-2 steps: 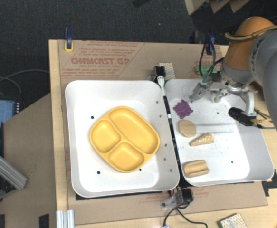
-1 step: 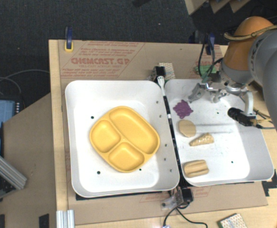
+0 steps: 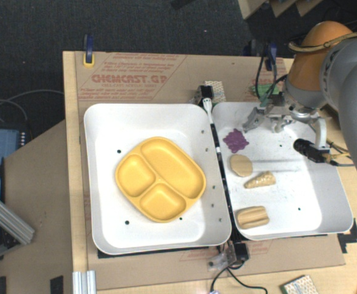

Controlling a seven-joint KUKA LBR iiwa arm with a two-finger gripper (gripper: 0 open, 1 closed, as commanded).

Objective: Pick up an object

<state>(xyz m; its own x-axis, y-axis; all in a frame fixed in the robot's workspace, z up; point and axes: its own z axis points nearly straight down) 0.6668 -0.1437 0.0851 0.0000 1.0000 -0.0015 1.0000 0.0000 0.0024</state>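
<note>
2 shallow white bins (image 3: 98, 182) share the bench; the grey two-finger gripper (image 3: 265, 119) hovers over the right one.
Fingers spread, grasping nothing; purple crumpled piece (image 3: 235, 141) lies just beside it, the yellow 3-compartment plastic plate (image 3: 160, 177) fills the left.

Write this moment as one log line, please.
arm: over right bin | gripper: near purple piece | yellow tray: left bin | nothing lifted

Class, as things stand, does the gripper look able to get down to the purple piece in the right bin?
Probably yes: the gripper hangs just beside the purple piece, with bare bin floor between them.
</note>
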